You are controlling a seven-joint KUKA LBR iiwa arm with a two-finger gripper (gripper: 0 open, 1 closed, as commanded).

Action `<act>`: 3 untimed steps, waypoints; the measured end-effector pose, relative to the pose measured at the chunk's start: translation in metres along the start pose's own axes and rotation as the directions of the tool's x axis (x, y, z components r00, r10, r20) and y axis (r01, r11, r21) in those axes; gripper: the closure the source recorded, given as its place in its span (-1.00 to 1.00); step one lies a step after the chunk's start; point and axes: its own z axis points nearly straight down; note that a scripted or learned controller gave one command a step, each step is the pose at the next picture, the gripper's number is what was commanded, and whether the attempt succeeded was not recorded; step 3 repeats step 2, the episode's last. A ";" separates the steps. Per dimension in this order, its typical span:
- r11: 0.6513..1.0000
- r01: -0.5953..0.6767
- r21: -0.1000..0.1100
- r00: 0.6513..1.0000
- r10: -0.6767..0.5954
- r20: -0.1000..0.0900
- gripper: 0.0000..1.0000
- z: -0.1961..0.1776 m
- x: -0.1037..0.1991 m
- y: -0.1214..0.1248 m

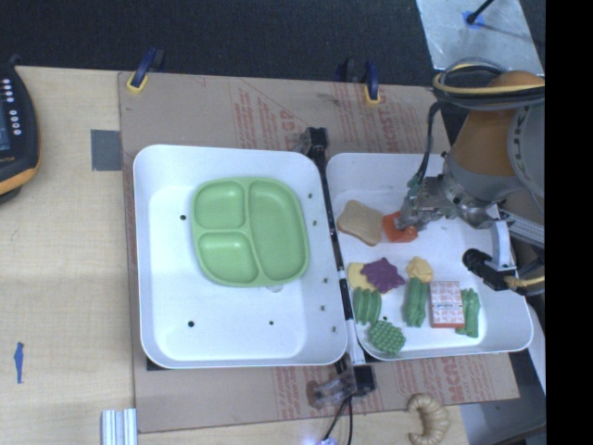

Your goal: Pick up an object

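The right bin (491,341) holds several toy foods. A tan bread slice (359,221) lies at its left, with a red-orange piece (401,231) just right of it. Along the front lie purple grapes (382,273), a yellow piece (420,268), green vegetables (414,301) and a pink box (446,304). My gripper (417,208) hangs low over the red-orange piece, right at its upper edge, and partly hides it. From this angle I cannot make out whether it touches the piece.
The left bin (167,323) holds a green divided plate (250,230). A black clip (317,141) sits where the bins meet at the back. A control pendant (14,128) lies at the far left, and a tan curled object (428,417) lies in front of the bins.
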 end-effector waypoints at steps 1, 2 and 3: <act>1.000 -0.004 0.003 1.000 0.004 -0.001 1.00 0.013 0.012 -0.027; 1.000 0.004 -0.003 1.000 -0.004 -0.005 1.00 -0.092 0.089 -0.073; 1.000 0.004 -0.003 1.000 -0.004 -0.005 1.00 -0.092 0.089 -0.073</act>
